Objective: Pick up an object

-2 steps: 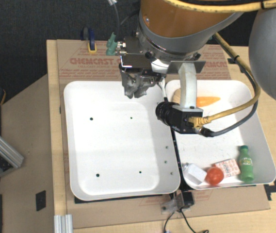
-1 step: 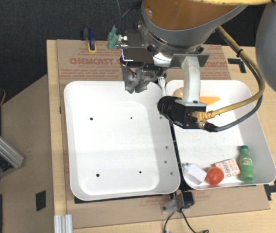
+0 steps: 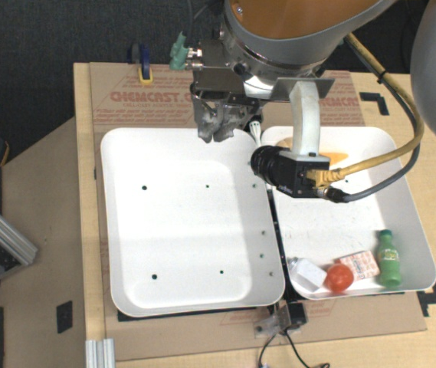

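Note:
My gripper [image 3: 218, 127] hangs over the far rim of the left bin [image 3: 126, 205], near its back right corner, and I see nothing held in it. The objects lie in the right bin [image 3: 401, 198]. A green bottle [image 3: 388, 257], a white and red packet [image 3: 360, 265], a red ball [image 3: 340, 278] and a small white piece [image 3: 306, 273] cluster at its near edge. A yellow-orange object [image 3: 336, 159] lies at the back of that bin, partly hidden by the black unit [image 3: 286, 171] on my arm.
The bins sit on a cardboard sheet [image 3: 87, 129] on the bench. A yellow and black cable [image 3: 386, 156] loops over the right bin. A blue clamp [image 3: 144, 61] and a green fitting [image 3: 178, 52] stand behind the left bin.

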`<state>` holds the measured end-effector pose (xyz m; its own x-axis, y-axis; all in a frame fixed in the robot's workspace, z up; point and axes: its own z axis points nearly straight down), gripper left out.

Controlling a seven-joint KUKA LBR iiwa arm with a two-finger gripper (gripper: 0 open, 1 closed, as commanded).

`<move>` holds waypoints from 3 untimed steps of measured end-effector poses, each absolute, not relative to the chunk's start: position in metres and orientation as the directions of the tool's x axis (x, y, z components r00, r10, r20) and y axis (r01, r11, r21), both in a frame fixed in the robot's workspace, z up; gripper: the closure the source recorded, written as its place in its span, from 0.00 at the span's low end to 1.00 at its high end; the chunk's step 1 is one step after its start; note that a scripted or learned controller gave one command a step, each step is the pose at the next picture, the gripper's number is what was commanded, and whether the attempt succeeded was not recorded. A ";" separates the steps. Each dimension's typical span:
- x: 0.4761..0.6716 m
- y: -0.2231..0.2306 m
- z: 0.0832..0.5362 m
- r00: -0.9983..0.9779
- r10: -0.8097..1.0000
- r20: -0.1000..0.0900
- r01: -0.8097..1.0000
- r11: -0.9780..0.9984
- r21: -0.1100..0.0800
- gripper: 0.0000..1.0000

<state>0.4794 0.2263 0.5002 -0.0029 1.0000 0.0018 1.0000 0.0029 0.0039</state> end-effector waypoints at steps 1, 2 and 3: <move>0.479 0.225 0.521 -0.002 1.000 0.002 1.000 0.002 0.004 1.00; 0.479 0.225 0.512 -0.001 1.000 -0.001 1.000 0.001 -0.003 1.00; 0.479 0.225 0.523 -0.001 1.000 0.001 1.000 0.001 0.003 1.00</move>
